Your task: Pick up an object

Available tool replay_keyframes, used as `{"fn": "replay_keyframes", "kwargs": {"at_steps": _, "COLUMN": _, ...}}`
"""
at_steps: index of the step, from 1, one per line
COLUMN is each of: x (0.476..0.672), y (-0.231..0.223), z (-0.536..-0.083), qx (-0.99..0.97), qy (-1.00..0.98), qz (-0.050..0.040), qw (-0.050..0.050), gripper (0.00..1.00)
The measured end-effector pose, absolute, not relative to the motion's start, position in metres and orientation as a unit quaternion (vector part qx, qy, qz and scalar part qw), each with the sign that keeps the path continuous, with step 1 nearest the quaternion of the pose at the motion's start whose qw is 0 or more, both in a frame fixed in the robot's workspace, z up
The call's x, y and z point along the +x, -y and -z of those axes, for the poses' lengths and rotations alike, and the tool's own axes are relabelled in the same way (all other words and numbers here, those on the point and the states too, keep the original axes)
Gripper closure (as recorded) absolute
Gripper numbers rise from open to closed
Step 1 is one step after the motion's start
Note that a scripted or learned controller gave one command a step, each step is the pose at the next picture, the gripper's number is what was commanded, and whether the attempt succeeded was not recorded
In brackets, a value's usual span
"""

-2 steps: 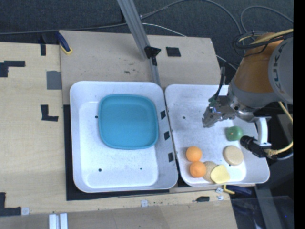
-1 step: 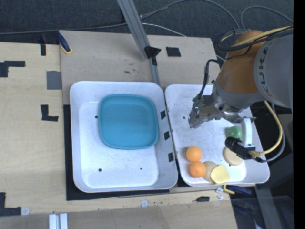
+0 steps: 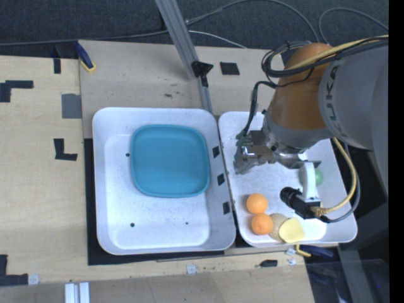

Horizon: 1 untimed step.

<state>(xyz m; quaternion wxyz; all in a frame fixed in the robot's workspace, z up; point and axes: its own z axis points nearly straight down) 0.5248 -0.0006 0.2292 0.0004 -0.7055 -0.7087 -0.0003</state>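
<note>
The left bin (image 3: 107,169) holds a blue plate (image 3: 169,160), lying flat toward its upper half; the rest of its white floor shows only a few dark specks. A grey pole (image 3: 183,40) slants down from the top edge to the gap between the bins.

The right bin (image 3: 341,229) holds the loose items, all grouped at its near end. Two orange balls (image 3: 257,203) sit one behind the other, almost touching. Just right of the nearer ball lies a yellow piece (image 3: 291,230), with a tan item (image 3: 276,223) partly hidden between them. Something green (image 3: 319,177) shows at the arm's edge, too hidden to identify.

The arm (image 3: 315,103) enters from the right and hangs over the right bin's far half. The gripper (image 3: 247,160) sits low near the bin's left wall, apart from the balls. Whether it is released or clenched, I cannot tell; nothing is seen in its grasp.
</note>
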Motion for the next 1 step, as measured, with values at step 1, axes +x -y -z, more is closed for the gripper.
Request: {"fn": "replay_keyframes", "kwargs": {"at_steps": 1, "x": 0.5106, "y": -0.0463, "z": -0.2339, "qx": -0.705, "qy": 0.709, "qz": 0.0001, "qw": 0.000, "gripper": 1.00}}
